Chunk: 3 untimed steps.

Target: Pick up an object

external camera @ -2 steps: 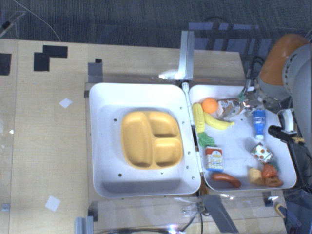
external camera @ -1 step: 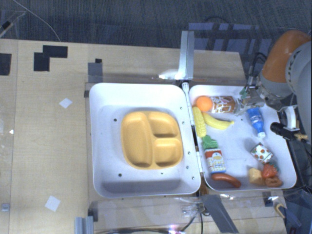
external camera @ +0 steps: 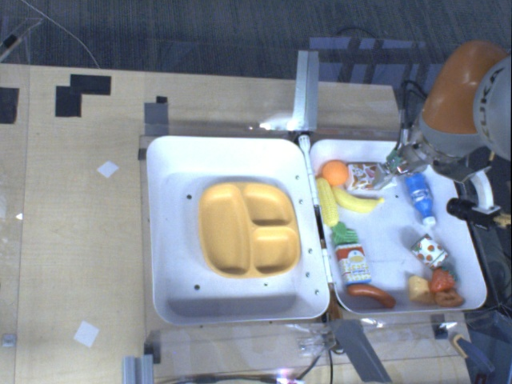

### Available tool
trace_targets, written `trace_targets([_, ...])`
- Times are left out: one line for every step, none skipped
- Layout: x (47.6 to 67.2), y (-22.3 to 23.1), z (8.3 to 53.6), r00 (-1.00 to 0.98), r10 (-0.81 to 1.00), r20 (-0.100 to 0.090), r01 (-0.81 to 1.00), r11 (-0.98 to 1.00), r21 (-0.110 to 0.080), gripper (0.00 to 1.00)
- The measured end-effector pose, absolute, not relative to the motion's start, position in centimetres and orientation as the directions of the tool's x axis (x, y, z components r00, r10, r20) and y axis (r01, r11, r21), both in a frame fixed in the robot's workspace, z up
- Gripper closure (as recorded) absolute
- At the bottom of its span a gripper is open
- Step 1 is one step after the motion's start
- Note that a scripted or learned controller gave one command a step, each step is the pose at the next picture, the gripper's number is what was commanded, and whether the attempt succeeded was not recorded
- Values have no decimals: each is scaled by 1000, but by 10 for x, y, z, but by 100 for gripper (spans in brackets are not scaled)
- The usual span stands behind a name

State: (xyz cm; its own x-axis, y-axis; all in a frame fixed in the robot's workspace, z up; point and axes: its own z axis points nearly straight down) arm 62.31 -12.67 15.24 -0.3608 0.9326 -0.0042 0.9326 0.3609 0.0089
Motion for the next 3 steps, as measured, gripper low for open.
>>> trace_targets([567, -207, 90, -188, 982, -6, 982, 188, 8, 100])
trace_targets([592, -205, 89, -330, 944, -7, 944, 330, 9, 100])
trace_targets([594, -197, 89, -340, 941, 4, 940, 340, 12, 0])
